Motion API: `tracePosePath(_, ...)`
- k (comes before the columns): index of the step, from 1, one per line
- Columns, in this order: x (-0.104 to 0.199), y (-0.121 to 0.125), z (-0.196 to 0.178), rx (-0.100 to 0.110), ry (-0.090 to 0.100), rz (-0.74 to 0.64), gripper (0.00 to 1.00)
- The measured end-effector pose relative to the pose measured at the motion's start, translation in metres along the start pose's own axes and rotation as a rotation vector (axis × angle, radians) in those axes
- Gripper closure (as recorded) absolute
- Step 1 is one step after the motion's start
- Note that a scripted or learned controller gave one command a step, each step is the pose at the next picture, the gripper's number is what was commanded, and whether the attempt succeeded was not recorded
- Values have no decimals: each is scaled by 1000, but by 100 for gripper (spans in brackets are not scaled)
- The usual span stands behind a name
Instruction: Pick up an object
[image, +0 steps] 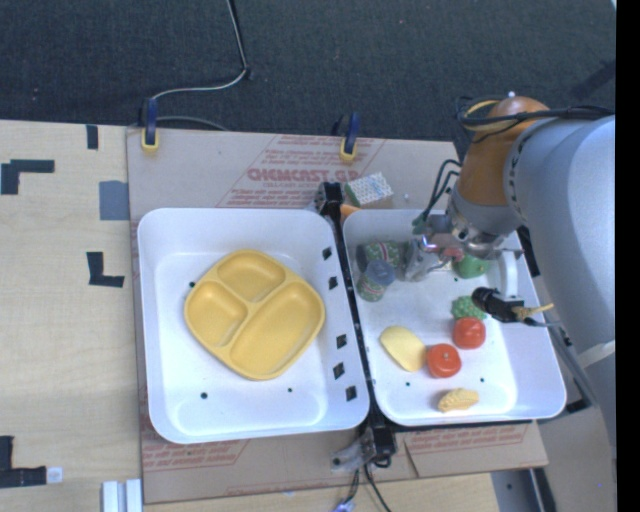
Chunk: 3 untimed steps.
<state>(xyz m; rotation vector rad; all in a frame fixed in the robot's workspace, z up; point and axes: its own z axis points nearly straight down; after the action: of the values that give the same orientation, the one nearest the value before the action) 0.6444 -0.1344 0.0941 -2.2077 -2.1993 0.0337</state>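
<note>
My gripper (428, 256) hangs over the back of the right bin (530, 395), the arm reaching in from the right. Just left of it a grey-green can (375, 268) lies on its side by the bin's left wall. A green item (470, 266) peeks out from under the wrist on the right. Toward the front lie a pale yellow piece (403, 347), a red tomato (444, 360), a red fruit with a green top (468, 328) and a small yellow item (458, 400). I see nothing held.
The left bin (165, 400) holds a yellow divided plate (254, 313). A black divider with clips (345, 330) runs between the bins. A small patterned packet (370, 188) lies on the cardboard behind the right bin.
</note>
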Motion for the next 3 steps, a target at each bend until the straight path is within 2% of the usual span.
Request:
tracePosePath(1,0,0,0,0,0,0,0)
tracePosePath(2,-53,-37,8,-36,-6,-4,0)
tracePosePath(3,-17,-77,10,-38,-5,-4,0)
